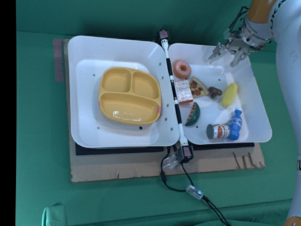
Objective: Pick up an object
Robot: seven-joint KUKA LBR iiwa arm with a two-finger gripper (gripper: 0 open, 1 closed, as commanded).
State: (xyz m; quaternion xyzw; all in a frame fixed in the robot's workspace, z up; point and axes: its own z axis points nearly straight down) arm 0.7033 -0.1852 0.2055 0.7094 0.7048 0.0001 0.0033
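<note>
The right bin (256, 121) holds a glazed donut (182, 69), a small carton (183, 91), a pizza slice (198, 87), a brown mushroom (215, 92), a yellow corn cob (229, 94), a watermelon slice (192, 114), a can (217, 131) and a blue bottle (234, 124). My gripper (228, 55) hangs above the bin's far edge, up and right of the donut. Its fingers are spread open with nothing between them.
The left bin (84, 84) carries a yellow divided plate (130, 96). A black-and-white bar (172, 91) runs between the bins. A cable (193, 189) trails off the cardboard base toward the front. My grey arm (287, 55) comes down along the right side.
</note>
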